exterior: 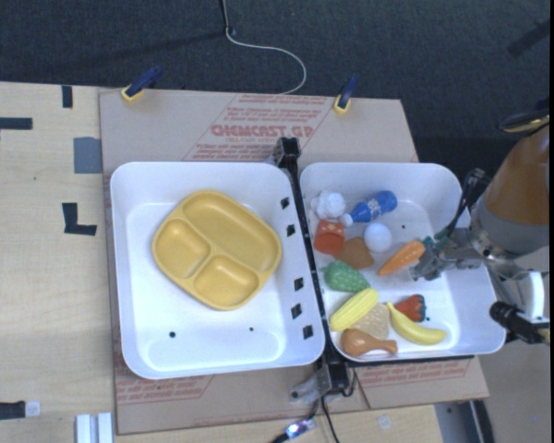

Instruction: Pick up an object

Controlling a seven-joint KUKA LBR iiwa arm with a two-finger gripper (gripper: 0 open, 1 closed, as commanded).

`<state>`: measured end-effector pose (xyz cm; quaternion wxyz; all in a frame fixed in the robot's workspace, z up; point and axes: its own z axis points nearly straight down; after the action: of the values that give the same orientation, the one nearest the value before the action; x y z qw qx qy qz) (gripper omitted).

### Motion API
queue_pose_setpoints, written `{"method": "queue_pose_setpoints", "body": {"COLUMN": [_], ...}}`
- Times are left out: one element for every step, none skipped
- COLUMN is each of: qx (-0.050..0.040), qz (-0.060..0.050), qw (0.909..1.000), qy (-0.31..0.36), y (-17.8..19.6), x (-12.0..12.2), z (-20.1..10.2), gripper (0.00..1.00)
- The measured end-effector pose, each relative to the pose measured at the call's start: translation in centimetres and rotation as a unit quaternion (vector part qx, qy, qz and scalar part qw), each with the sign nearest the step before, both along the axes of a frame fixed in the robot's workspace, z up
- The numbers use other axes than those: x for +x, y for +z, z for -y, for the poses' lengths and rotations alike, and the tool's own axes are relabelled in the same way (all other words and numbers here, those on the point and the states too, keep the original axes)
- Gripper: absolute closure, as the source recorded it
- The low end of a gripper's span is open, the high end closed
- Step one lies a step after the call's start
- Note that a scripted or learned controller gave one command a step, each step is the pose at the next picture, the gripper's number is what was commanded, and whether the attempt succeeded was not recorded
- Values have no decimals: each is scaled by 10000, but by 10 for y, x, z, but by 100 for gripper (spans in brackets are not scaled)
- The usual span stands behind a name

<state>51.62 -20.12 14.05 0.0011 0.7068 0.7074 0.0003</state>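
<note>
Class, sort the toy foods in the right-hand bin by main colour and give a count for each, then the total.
Yellow: 2, corn, banana
Orange: 2, carrot, jar
White: 2, egg, bear
Blue: 1, bottle
Green: 1
Red: 1, strawberry
Brown: 2, drumstick, lump
Total: 11

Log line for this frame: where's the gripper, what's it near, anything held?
gripper: over right bin, beside carrot | grasp: unclear | yellow tray: in left bin | task: pending

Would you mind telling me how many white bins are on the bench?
2: the left bin holds a yellow divided plate; the right bin holds toy food.
</note>
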Motion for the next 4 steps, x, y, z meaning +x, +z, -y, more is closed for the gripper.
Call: {"method": "queue_pose_setpoints", "body": {"qx": [1,1,11,11], "qz": [1,-1,-14,-23], "qw": [10000,10000,10000,10000], "qy": [3,3,23,23], "y": [43,86,93,77], "x": [4,4,17,29], "z": [-2,-3,-49,-98], "gripper": [100,100,100,100]}}
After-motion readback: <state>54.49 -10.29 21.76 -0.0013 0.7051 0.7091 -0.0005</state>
